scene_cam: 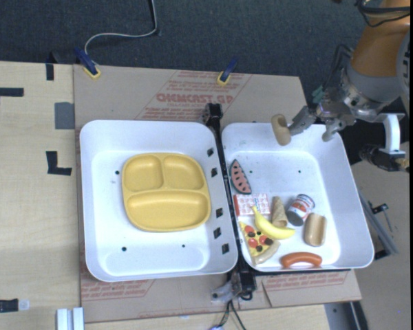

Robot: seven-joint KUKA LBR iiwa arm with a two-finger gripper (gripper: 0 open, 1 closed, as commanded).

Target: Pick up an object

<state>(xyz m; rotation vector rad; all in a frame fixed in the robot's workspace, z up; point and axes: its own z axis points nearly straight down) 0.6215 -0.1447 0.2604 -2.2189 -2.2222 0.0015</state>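
Cardboard [186,96] reading "CHEMCAST GP", hand [310,124] above bin [344,177]

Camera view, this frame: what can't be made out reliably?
- Gripper: whether the jaws really clamp the tan object at their tip; too small and blurred.
- Tan object: what it is; too small.
- Small packet in the right bin: its print is too small to read, and the banana overlaps its lower edge.
- Arm: cut off by the top edge.

dark carpet floor [213,19], wooden bench [20,205], cardboard sheet [186,95].
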